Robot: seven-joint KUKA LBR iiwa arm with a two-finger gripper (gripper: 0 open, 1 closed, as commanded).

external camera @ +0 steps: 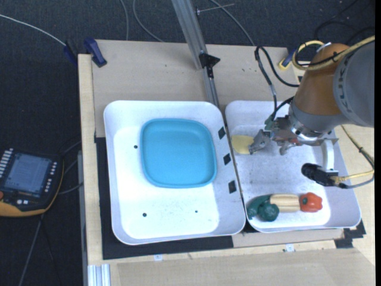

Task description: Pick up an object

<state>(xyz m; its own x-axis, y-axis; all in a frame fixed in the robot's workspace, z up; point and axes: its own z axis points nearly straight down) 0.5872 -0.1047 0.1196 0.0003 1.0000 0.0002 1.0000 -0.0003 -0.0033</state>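
My gripper [271,145] hangs over the upper part of the right bin [345,210], its two fingers spread apart with nothing between them. A pale yellow object [240,144] lies just left of the left fingertip, by the bin's left wall. Along the bin's front edge lie a green object [264,210], a tan stick-like object [285,202] and a red object [311,202] in a row. The grey arm with its orange band comes in from the right above the bin.
The left bin [119,177] holds a blue square plate [178,152]. A metal pole [191,22] slants up from between the bins. Cables loop near the arm, and a black connector [315,174] hangs over the right bin. A handheld pendant [27,179] lies at far left.
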